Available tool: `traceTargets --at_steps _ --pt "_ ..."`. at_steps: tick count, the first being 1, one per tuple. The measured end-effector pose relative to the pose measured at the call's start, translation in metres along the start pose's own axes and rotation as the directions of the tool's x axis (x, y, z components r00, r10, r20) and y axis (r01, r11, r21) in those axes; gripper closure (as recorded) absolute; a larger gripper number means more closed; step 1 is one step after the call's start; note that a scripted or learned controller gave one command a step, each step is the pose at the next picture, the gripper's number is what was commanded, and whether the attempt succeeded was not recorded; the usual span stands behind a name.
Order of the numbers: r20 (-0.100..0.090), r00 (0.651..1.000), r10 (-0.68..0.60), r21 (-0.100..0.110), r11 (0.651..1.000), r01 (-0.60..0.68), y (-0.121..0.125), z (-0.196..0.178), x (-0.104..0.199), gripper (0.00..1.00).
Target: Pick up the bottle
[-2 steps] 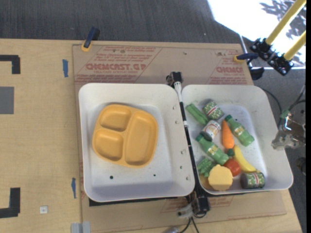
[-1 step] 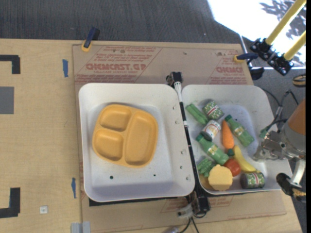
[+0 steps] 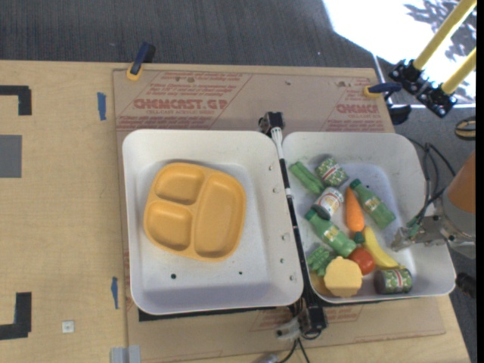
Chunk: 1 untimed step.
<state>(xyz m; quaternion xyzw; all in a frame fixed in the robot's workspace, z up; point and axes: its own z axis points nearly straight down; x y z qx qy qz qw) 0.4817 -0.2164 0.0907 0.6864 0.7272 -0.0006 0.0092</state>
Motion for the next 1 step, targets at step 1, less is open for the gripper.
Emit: traceTargets --at_steps 1 --pt "-0.002 0.931 -0.365 -0.004 0.931 0.365 0.0007 0.0001 -0.0117 1.00"
